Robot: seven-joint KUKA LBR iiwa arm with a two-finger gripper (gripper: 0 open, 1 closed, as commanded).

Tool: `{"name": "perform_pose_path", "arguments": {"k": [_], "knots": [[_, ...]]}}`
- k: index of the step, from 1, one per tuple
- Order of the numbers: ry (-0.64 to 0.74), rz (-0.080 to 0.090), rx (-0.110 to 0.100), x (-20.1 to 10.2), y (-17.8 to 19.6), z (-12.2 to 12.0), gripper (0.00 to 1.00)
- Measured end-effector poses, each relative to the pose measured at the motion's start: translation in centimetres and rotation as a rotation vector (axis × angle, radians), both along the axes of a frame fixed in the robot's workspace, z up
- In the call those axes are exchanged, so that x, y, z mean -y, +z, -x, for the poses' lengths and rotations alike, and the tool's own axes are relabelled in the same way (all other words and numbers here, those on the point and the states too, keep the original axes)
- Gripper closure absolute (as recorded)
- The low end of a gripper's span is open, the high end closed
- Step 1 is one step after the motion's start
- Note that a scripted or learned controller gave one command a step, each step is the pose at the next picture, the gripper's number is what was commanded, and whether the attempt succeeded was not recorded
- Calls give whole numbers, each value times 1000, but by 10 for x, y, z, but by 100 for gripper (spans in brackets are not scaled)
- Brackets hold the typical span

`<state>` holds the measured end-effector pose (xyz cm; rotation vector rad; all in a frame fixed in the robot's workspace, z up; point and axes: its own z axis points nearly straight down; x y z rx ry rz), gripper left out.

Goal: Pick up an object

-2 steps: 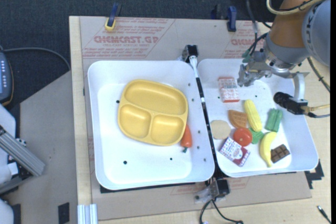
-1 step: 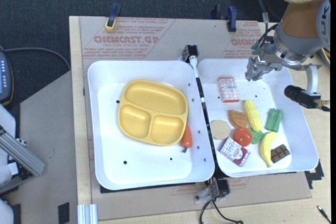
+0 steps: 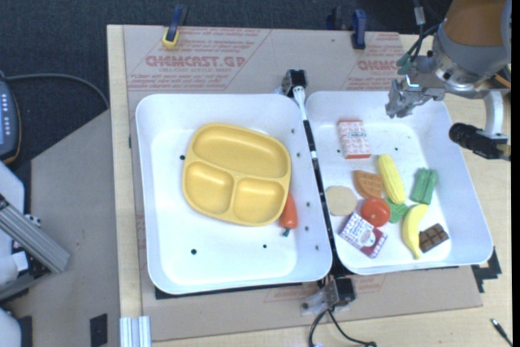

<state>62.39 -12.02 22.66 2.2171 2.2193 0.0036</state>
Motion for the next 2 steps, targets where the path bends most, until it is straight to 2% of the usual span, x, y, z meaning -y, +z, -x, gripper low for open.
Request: {"name": "perform_pose_path", "arguments": {"k": [1, 2], "knots": [[3, -1, 0, -50, -10, -29, 100], [1, -1, 0, -59, 8, -29, 100]]}}
